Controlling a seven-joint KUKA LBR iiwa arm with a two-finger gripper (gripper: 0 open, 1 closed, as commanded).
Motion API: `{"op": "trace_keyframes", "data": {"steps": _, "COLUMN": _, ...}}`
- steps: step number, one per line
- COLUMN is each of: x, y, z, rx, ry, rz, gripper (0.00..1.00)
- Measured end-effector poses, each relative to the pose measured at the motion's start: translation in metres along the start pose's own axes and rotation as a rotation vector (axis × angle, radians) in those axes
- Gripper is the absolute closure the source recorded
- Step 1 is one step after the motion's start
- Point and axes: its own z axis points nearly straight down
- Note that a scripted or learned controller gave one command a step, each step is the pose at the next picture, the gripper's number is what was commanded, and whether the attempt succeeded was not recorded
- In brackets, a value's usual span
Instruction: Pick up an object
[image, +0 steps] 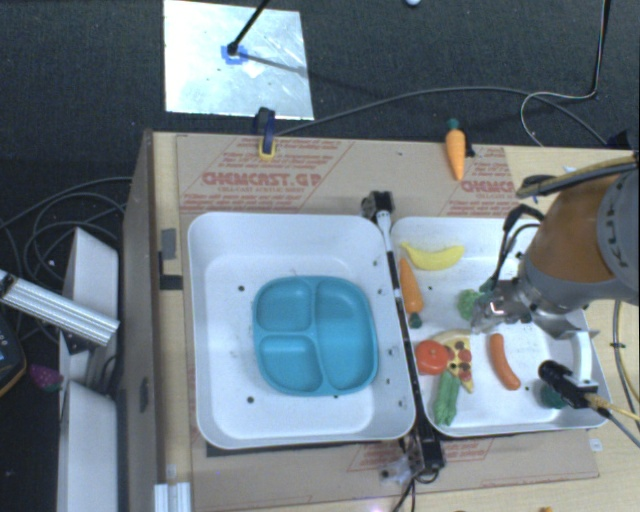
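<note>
The right bin (520, 420) holds several toy foods. A yellow banana (432, 257) lies at its back, and an orange carrot (410, 286) runs along its left wall. At mid-bin sits a green broccoli (468, 300). Nearer the front are a red tomato (432, 357), a pizza slice (460, 362), a green pickle (446, 398) and an orange sausage (503, 361). My gripper (494, 308) hangs low over the bin's middle, just right of the broccoli and above the sausage. The grey arm (580, 250) with its orange band covers the bin's right side.
The left bin (215, 250) carries a blue divided plate (314, 334). A second carrot (456, 152) lies on the cardboard behind the right bin. A yellow clamp (266, 135) and a black clamp (380, 207) stand at the back edges. Cables trail at right.
</note>
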Motion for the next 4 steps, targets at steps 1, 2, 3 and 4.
{"op": "trace_keyframes", "data": {"steps": 1, "x": -0.001, "y": 0.0, "z": 0.0, "rx": -0.001, "ry": -0.001, "rz": 0.001, "gripper": 0.0}}
{"op": "trace_keyframes", "data": {"steps": 2, "x": -0.013, "y": 0.082, "z": 0.026, "rx": -0.002, "ry": -0.002, "rz": 0.0, "gripper": 0.0}}
{"op": "trace_keyframes", "data": {"steps": 3, "x": 0.011, "y": 0.123, "z": 0.03, "rx": 0.026, "ry": 0.002, "rz": -0.003, "gripper": 0.0}}
{"op": "trace_keyframes", "data": {"steps": 4, "x": -0.032, "y": 0.024, "z": 0.026, "rx": 0.0, "ry": -0.002, "rz": 0.003, "gripper": 0.0}}
